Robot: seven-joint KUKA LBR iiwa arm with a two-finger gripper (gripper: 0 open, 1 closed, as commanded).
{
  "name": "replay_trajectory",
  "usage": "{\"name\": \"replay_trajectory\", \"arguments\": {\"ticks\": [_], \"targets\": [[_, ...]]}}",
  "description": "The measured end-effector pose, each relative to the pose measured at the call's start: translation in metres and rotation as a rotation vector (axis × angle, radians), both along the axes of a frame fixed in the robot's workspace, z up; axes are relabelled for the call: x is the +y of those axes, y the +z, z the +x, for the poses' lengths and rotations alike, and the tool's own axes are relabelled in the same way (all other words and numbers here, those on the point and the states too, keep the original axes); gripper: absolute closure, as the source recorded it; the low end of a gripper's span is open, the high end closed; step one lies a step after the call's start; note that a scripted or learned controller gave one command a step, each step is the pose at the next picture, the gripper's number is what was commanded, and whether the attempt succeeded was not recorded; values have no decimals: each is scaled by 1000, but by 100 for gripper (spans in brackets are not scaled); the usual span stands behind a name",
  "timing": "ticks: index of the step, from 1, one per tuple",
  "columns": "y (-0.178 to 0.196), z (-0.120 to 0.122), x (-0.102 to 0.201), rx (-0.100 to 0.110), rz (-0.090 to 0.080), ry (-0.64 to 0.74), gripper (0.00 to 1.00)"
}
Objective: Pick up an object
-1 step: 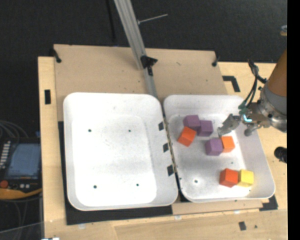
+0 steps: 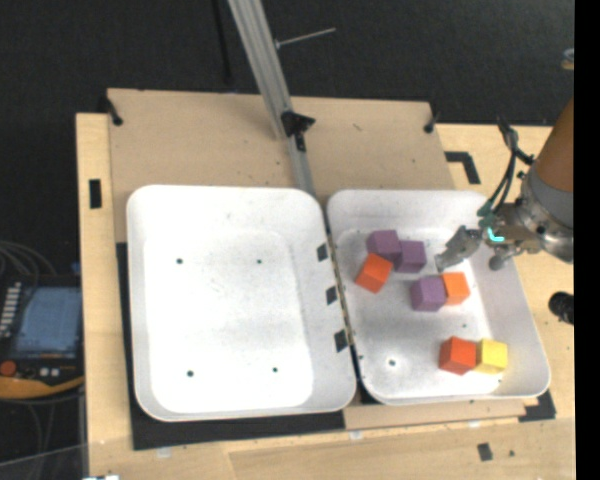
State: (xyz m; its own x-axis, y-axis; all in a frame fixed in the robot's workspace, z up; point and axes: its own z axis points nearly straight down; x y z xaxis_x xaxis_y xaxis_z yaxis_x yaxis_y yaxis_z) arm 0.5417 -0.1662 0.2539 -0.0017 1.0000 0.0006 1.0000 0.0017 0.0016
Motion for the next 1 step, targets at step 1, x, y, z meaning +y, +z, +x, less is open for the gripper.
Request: {"name": "replay_trajectory", "arguments": {"ticks": [1], "targets": [[-42,1,1,5,-2,-3,0]]}}
